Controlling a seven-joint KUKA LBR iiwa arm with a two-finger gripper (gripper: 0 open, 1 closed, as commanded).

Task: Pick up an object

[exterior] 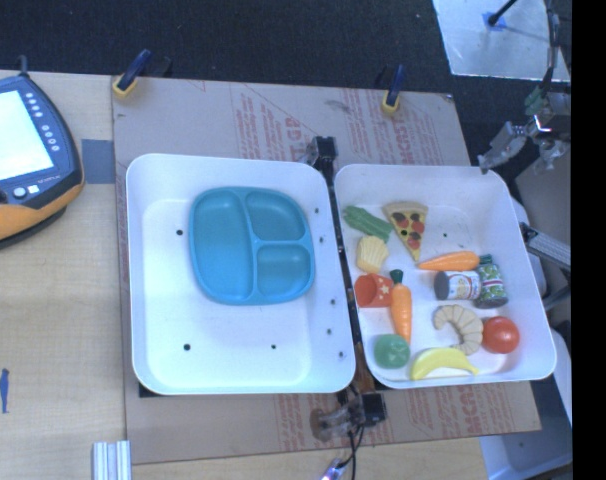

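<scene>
Here the claw, its state unreadable, hovers past the right bin's far-right corner, the toy food lying down-left.

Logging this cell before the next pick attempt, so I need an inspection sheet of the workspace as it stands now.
Surface: wooden bench with a brown cardboard sheet under two shallow white bins.
Job's things: right white bin holds toy foods: pizza slice, two orange carrots, yellow banana, red tomato, green pepper, small can.
Clutter: left white bin holds a blue divided plate.
End effector: metal part at the right edge; fingers unclear.
Cables: black lead at the bottom clamp.
Surroundings: orange-rimmed pendant, dark floor.
</scene>
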